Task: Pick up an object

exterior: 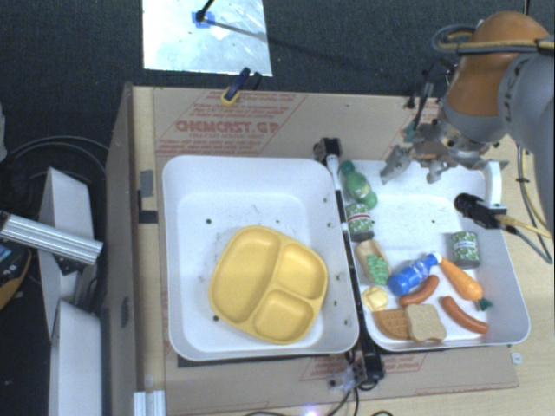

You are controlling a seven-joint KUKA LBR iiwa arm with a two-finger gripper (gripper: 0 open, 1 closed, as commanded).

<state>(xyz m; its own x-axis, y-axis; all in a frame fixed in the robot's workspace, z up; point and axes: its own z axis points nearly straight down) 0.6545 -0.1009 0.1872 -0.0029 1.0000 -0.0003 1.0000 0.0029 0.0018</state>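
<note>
My claw (pixel 414 165) hangs wide open with nothing in it, above the far edge of the right bin (pixel 507 315). The carrot (pixel 460 279) lies near the bin's right side, just beside a sausage (pixel 462 313). It looks like light, stiff, slick plastic (likely to skid), so I'd pinch across its thick middle.
</note>
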